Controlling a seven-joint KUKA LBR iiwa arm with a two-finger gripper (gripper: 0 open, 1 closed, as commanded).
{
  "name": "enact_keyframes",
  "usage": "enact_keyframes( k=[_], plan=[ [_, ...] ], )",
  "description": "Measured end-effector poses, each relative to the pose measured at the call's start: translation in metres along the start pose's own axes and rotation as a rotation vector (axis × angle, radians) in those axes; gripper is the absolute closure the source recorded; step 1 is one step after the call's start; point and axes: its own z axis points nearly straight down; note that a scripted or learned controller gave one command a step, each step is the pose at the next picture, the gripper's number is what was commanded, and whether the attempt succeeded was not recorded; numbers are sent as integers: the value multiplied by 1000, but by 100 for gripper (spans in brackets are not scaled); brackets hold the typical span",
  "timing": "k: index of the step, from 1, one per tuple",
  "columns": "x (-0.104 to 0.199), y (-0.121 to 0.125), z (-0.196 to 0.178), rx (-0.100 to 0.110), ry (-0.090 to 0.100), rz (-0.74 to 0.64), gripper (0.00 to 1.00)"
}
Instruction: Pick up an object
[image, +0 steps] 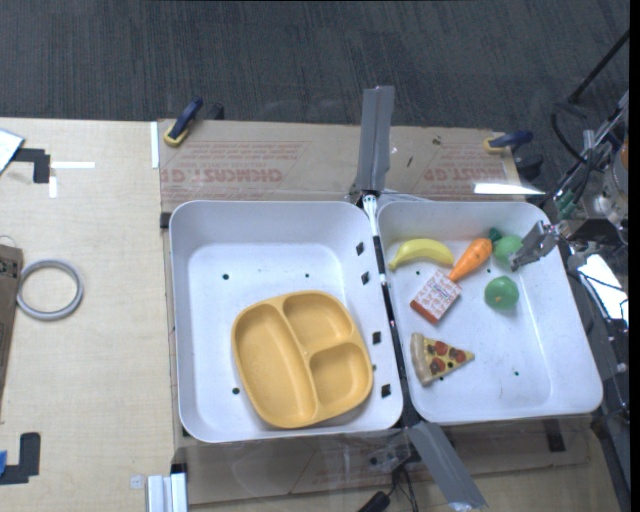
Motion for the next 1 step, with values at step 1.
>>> enact_keyframes(
  k=[1],
  plan=[
    [21, 49, 137, 0, 0, -120, 0]
  ],
)
